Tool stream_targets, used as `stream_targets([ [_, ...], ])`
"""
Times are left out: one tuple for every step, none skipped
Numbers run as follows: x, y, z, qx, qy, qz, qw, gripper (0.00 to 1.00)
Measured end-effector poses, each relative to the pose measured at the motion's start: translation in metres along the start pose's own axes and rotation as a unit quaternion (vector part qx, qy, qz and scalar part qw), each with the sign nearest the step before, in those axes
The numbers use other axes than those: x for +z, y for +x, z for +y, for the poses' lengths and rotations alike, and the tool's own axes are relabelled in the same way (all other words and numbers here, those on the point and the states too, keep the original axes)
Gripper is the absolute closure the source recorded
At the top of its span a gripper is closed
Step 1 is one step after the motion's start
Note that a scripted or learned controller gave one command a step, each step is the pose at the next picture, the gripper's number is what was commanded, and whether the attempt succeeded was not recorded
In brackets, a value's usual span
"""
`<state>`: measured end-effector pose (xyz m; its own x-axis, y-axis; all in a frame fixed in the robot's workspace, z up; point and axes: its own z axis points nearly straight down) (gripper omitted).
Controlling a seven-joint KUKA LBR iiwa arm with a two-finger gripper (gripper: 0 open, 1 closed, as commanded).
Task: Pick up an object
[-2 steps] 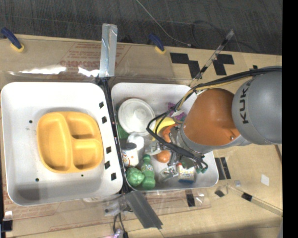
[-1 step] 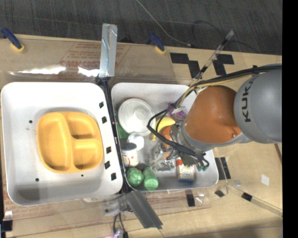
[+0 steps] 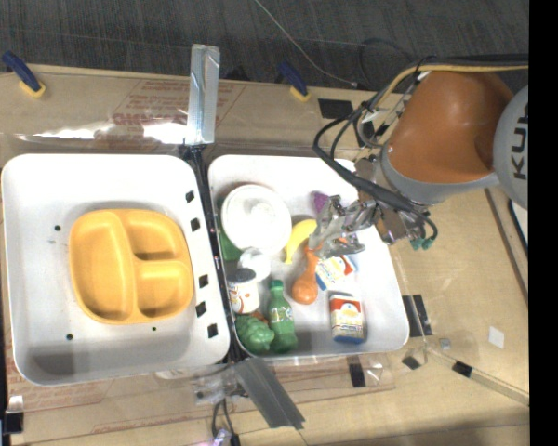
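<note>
My gripper (image 3: 338, 230) sits low in the right bin (image 3: 381, 328), mid-frame right; can't tell its state. Banana (image 3: 300, 237) lies just left of it, long axis running upper right to lower left. Orange carrot-like toy (image 3: 305, 284) just below. Banana looks nearest.

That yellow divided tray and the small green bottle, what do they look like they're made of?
The yellow divided tray looks like moulded plastic with a smooth, matte-to-satin finish: even colour, rounded compartment edges, soft highlights. The small green bottle also looks like plastic, glossier, with small bright glints on it; glass can't be ruled out from here. Both white bins appear to be thin, smooth plastic too.
</note>
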<state>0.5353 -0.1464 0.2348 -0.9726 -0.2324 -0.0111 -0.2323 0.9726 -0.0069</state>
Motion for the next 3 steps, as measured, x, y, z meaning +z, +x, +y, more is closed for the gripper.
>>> stream_targets([
  [0.029,-0.103,0.022,0.015,-0.004,0.006,0.9999,1.0],
  [-0.046,-0.122,-0.022,-0.024,-0.001,0.002,0.9997,1.0],
  [-0.025,-0.092,-0.016,-0.135,-0.005,0.006,0.9909,1.0],
])
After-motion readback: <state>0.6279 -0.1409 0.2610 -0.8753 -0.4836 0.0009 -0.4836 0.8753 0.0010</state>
